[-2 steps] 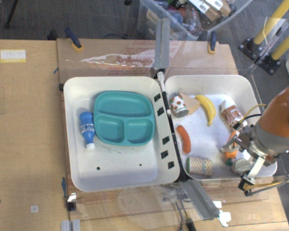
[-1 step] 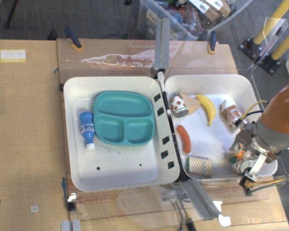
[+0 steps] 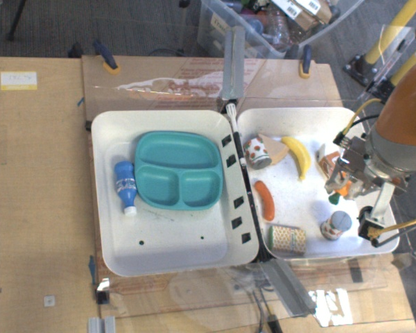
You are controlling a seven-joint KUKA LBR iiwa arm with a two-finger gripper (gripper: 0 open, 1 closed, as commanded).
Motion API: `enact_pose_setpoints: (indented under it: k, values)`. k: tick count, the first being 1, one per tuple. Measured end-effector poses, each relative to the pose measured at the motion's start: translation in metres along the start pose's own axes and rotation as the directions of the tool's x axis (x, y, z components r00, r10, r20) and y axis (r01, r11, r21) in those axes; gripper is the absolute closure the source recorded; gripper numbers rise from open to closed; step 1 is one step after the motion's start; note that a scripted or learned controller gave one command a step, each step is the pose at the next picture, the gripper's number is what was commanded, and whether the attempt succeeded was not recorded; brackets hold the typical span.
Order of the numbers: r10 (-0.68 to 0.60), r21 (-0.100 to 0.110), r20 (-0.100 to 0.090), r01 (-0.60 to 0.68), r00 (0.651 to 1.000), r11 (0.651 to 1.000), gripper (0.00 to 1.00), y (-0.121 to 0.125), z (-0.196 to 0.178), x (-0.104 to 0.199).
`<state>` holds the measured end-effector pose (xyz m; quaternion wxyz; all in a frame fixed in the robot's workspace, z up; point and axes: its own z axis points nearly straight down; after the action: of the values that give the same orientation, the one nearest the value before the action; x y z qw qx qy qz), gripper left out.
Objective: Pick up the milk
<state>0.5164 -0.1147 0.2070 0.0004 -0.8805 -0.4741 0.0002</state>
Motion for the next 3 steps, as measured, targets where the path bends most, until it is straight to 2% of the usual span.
enact_pose_setpoints:
  k: [1,2,3]
  values:
    - [0.175,0.000,0.000,-0.175,0.985,0.985,1.00,-0.033,-0.004,0.056]
    - [0.549,0.001,0.000,-0.549,0.836,0.836,1.00,0.010,-0.041,0.154]
    - [0.549,0.001,0.001,-0.549,0.836,0.836,0.00,0.010,-0.041,0.154]
